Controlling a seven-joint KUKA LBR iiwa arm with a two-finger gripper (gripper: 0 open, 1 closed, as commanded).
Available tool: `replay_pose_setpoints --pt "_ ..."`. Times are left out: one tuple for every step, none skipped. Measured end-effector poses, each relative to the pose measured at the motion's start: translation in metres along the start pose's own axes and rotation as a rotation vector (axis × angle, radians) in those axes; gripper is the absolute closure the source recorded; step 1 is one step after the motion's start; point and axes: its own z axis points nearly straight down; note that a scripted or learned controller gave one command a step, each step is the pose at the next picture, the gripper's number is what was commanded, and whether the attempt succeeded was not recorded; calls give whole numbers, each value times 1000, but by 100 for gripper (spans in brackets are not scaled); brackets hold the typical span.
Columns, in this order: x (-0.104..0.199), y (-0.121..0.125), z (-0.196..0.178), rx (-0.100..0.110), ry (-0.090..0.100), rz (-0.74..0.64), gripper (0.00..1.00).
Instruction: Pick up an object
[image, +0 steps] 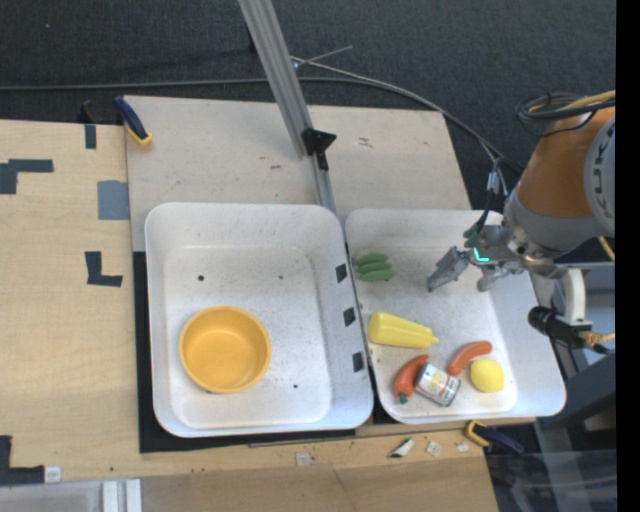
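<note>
The right bin (420, 228) holds several small items. A green ridged piece (373, 266) lies near its left wall, with a yellow corn cob (400, 330) below it. Along the front lie a red-orange pepper (407, 377), a small tin can (437, 384), an orange sausage (470, 356) and a yellow lemon (487, 375). My gripper (466, 273) hangs over the bin's upper right part, open, with nothing between its fingers. It is right of the green piece and above the sausage and lemon, apart from all of them.
The left bin (240, 245) holds a yellow bowl (225, 347) at its front left. A slanted metal pole (290, 95) rises behind the bins. A blue-and-yellow clamp (132, 120) sits at the bench's far left corner. Cables run behind the right bin.
</note>
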Motion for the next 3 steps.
replay_pose_setpoints --pt "0 1 -2 -4 -1 0 0" --pt "6 -9 52 3 -1 0 0" --pt "6 -9 103 -7 -3 0 0"
